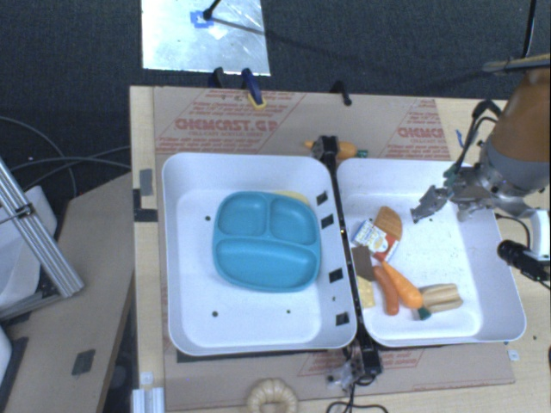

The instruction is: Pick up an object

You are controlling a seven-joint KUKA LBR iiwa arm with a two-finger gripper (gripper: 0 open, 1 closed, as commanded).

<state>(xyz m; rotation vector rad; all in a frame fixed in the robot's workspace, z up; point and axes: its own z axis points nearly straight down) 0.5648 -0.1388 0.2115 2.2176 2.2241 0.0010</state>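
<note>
Nothing is picked up yet; the whole grasp is left to do. Taking the right bin (504,317) as my landmark and starting at its near edge: the hot dog (441,297) lies by the near wall, the carrot (398,286) just left of it, then the small packet (373,236) and the brown piece (389,222) toward its left wall. My gripper (428,206) hangs over the bin's far half, apart from all of them, with nothing in it. I judge a descent and closing remain.

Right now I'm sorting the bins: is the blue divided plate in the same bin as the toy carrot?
No: the blue divided plate lies in the left bin, while the toy carrot lies in the right bin.
</note>
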